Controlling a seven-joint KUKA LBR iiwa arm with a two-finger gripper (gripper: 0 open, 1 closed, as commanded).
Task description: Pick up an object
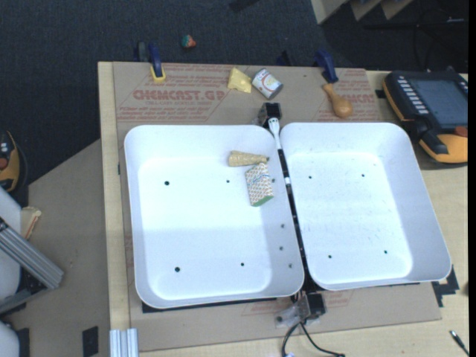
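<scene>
Dark carpet (89, 21) covers the floor beyond the table (111, 125), with a small coloured ball (189, 42) lying on it near eleven o'clock. At the far left edge sits an aluminium rail (30, 255), down around eight o'clock. The brown board (186, 91) topping the table carries printed lettering and two blue clamps (155, 56) along its twelve o'clock edge. On that board lie a yellow wedge (239, 81), a small white box (267, 83) just beside it, and farther right a wooden pear-shaped piece (338, 101). The left bin (149, 222) holds a tan cone-like object (246, 158) and a patterned packet (259, 184), touching or nearly so, near its one o'clock corner. The right bin (416, 199) lies alongside. A black-and-yellow handheld pendant (431, 106) rests at two o'clock. I see no pincer here, so I cannot tell its state.
</scene>
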